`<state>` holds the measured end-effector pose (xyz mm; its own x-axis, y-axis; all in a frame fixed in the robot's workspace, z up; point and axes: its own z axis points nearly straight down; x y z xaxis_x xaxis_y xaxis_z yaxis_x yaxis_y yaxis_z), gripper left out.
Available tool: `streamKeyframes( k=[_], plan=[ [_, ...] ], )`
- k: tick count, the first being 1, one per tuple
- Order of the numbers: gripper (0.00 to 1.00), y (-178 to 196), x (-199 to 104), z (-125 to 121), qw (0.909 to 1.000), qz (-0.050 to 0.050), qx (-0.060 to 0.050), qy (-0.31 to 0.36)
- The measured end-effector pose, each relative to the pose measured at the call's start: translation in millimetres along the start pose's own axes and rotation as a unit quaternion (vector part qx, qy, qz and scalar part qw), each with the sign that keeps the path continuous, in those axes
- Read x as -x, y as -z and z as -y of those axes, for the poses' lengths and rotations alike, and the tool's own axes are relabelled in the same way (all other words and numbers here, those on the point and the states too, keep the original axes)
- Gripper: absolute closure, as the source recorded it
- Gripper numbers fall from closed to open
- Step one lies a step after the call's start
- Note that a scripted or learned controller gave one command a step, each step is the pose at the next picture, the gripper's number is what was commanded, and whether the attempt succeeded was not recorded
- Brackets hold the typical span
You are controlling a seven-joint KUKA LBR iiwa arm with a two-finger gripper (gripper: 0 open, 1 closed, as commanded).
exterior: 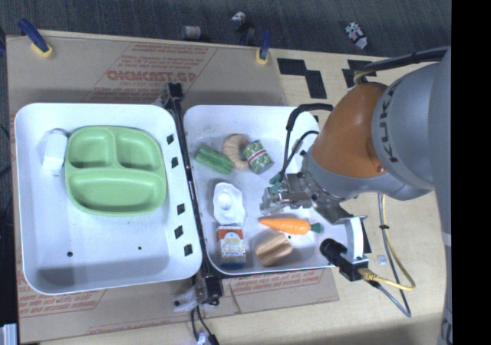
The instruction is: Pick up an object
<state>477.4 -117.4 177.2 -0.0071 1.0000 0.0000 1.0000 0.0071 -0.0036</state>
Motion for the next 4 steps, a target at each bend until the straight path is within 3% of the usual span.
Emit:
streamKeyframes(
  k=[1,2,3,4],
  plan=[
    [1.0,-85.5,8.2,0.8,1.0,0.0,0.001,0.0],
    [1.0,118.6,-27.1,-0.8,1.0,0.001,0.005,0.0],
    [0.0,118.3,-27.0,-0.5,1.0,0.001,0.004,0.0],
    [0.0,42.9,-22.4,1.2,1.0,0.0,0.001,-0.001]
  ],
)
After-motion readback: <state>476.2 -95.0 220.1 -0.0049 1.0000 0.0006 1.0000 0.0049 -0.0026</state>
